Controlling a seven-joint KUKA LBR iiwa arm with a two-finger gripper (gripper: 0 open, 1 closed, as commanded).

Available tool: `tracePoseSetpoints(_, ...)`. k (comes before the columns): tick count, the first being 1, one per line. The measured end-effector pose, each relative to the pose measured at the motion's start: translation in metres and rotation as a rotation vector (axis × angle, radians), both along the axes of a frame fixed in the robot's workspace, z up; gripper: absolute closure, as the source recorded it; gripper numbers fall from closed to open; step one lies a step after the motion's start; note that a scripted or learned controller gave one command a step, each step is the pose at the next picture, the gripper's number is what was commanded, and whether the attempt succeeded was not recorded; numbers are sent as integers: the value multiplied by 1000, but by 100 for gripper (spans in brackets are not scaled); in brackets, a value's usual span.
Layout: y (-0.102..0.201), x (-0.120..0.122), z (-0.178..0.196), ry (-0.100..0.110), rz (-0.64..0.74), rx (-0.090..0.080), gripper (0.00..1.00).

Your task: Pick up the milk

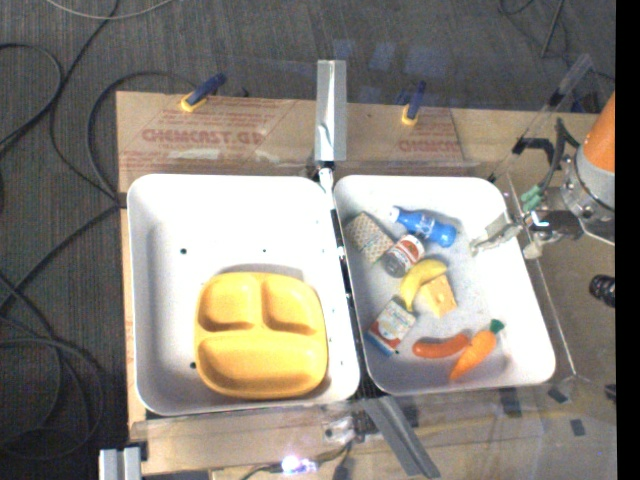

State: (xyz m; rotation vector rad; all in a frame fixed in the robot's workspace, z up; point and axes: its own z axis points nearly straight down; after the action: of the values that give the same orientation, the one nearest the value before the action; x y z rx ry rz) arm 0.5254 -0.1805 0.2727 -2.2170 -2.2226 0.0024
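Claw (507, 226) hangs over the right bin's (530, 368) right rim; how far open, I cannot tell. Brown bench (230, 133) with two blue-and-yellow clamps (202, 91), cables on dark carpet. Two bins; one yellow tray (262, 334) in the left bin (150, 258). One milk (391, 324) lies front-centre in the right bin, beside one banana (420, 277).
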Motion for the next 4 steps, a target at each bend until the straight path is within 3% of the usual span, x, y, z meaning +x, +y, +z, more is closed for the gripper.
tracePoseSetpoints(1,-34,-42,-122,1,-73,1,0)
tracePoseSetpoints(2,-18,44,-108,-2,67,0,0)
tracePoseSetpoints(3,-33,9,-158,-23,155,-7,0)
tracePoseSetpoints(4,22,103,-136,-3,207,-1,0)
